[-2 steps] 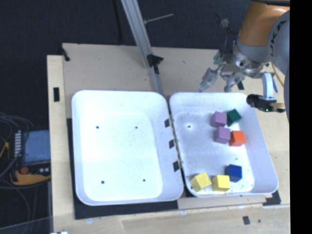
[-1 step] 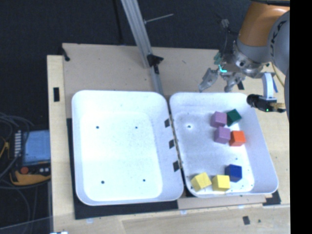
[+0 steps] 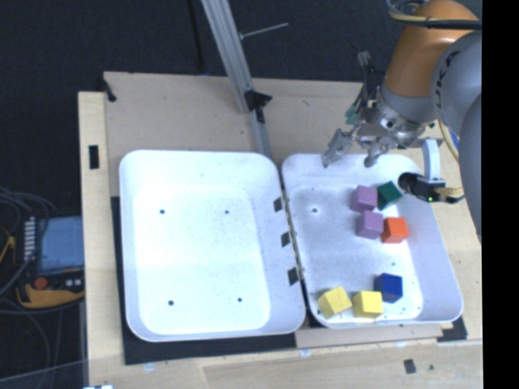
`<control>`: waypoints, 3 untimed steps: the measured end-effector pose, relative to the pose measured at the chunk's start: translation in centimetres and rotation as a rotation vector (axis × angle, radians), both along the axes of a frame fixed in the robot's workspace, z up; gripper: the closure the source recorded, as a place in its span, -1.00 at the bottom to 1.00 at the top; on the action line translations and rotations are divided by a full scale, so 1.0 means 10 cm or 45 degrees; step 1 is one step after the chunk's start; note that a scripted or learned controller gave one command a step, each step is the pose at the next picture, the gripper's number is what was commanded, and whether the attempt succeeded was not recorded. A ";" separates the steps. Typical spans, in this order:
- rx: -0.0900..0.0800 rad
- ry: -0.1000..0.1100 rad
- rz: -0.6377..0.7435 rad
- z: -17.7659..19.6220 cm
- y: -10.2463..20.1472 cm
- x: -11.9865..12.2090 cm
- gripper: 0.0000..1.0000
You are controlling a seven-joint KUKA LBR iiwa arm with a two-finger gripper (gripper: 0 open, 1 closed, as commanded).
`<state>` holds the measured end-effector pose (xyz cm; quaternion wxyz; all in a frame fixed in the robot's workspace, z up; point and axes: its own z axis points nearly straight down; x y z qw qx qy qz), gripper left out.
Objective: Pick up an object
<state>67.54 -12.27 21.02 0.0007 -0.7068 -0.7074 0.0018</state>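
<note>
My gripper (image 3: 353, 154) hangs over the far edge of the right bin (image 3: 340, 241), its two fingers spread apart and nothing between them. Just below and right of it lie two purple cubes (image 3: 365, 198) (image 3: 371, 224), a dark green block (image 3: 389, 193) and an orange cube (image 3: 395, 229). Near the bin's front edge sit two yellow cubes (image 3: 334, 301) (image 3: 367, 303) and a blue cube (image 3: 389, 286). All the blocks rest on the bin floor, apart from the gripper.
The left bin (image 3: 199, 241) lies beside the right one, joined by black clips (image 3: 285, 238). A slanted metal bar (image 3: 235, 59) rises behind the bins. A black fitting (image 3: 422, 186) sits at the right bin's far right rim.
</note>
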 end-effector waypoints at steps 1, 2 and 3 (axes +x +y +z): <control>0.000 0.000 0.001 -0.63 0.02 -0.01 -1.00; 0.000 0.000 0.001 -1.15 0.02 -0.02 -1.00; -0.001 -0.012 -0.001 -0.99 0.01 0.01 1.00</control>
